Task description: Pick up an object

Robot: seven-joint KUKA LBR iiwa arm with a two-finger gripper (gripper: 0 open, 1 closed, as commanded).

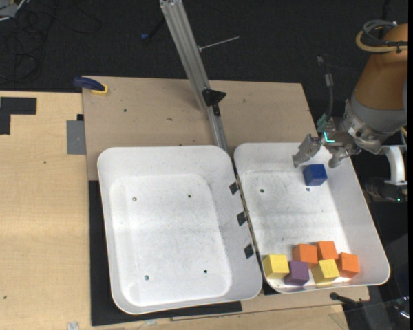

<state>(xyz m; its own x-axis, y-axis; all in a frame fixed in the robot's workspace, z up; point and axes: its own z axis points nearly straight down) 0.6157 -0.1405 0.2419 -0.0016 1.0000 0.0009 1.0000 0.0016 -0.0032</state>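
Gripper (321, 156) with fingers spread wide, holding nothing, poised over the right bin (372, 239); blue cube (315, 174) just at its 6 o'clock, on the bin floor; coloured blocks (310, 262) clustered at the bin's 6 o'clock edge.

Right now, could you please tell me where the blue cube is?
The blue cube lies in the right bin, near its far edge, just below the gripper.
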